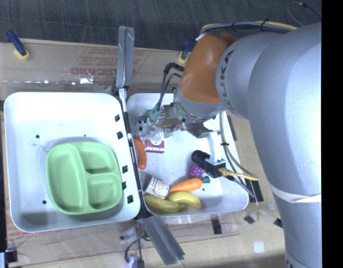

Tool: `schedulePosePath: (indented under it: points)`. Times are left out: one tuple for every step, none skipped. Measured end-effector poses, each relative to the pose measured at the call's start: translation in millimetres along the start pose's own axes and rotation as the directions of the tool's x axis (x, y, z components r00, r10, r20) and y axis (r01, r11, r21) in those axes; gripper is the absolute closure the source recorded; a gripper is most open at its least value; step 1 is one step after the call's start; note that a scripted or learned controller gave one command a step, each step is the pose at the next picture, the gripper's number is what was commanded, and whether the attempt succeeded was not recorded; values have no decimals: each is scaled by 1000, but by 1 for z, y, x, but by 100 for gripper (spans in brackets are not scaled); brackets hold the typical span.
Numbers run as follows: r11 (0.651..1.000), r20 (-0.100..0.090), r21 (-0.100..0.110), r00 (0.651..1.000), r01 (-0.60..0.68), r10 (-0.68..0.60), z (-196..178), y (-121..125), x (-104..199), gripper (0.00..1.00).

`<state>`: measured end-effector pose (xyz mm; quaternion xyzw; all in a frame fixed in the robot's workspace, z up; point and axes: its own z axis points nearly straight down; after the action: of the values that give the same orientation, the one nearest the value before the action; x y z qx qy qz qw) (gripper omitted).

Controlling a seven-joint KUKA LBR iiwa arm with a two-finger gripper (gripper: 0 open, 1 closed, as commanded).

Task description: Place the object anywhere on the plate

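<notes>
A green divided plate [85,177] lies in the left bin [26,110]. My gripper [153,126] hangs low over the upper left corner of the right bin [233,202]. Directly beneath and beside it sits a small red and white packet [155,146]. An orange sausage-shaped piece [141,153] lies against that bin's left wall. The arm's bulk hides the right bin's far right part.
Toward the right bin's front lie two yellow bananas [172,201], an orange carrot [186,185], purple grapes [196,171] and a small labelled carton [157,187]. A divider wall with black clips [128,149] separates the bins.
</notes>
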<state>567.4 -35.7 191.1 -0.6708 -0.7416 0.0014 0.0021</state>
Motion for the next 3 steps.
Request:
schedulePosePath:
  points:
    - [987, 1, 1, 987, 161, -161, 1, -18, 83, 100]
    - [887, 4, -3, 887, 461, -461, 0, 19, 76, 100]
    - [890, 1, 2, 890, 455, -455, 56, -20, 152, 100]
